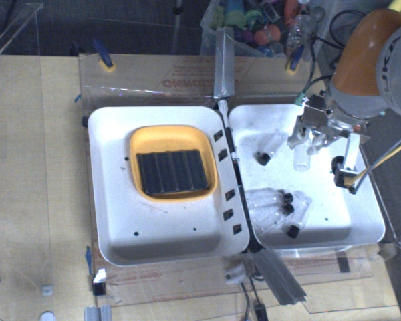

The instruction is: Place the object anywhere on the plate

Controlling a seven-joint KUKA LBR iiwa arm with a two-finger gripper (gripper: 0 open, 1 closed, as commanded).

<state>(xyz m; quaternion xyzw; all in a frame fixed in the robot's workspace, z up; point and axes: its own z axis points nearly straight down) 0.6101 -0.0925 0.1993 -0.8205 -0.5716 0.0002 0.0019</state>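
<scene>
Between the gripper's (302,141) fingers, above the right bin (361,229): one clear plastic vial (301,158), near upright, grasped by its top, pale and see-through. Just left of it, a like vial with black cap (268,150) lies on the bin floor; three more capped vials (281,209) cluster toward the front. Left bin (107,179): yellow plate (172,138) bearing a dark ribbed block (172,171).

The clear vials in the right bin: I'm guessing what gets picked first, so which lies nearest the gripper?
The lone vial in the bin's upper part, black cap pointing lower left, just left of the gripper. The other vials cluster lower down, farther away.
</scene>
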